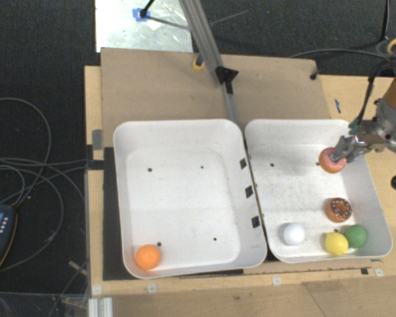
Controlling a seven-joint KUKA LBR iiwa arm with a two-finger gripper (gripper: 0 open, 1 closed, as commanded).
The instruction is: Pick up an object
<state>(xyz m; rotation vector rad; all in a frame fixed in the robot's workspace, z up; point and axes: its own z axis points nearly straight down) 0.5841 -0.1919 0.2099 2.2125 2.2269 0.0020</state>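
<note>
The gripper (344,149) was low in the right bin (297,144), directly at a pink frosted doughnut (331,160). Its tip touched the upper right side of the doughnut. Whether it was open, closed, or already holding the doughnut could not be told, because the tip was too small and dark to read. The arm came in from the right, so I judge that the doughnut was chosen because it lay closest to that side and had free space around it.

The pink doughnut was a small ring with pale pink frosting and a darker orange-brown edge. It lay flat on the bin floor, near the right wall.

All the other things were placed away from this doughnut. Below it, well apart, lay a chocolate doughnut (338,209) with sprinkles. Further below were a green ball (356,236) and a yellow ball (336,244), touching each other. A white ball (293,234) lay below and to the left of the pink doughnut. Far to the left, in the left bin (178,137), an orange ball (147,257) rested in the near corner.
</note>
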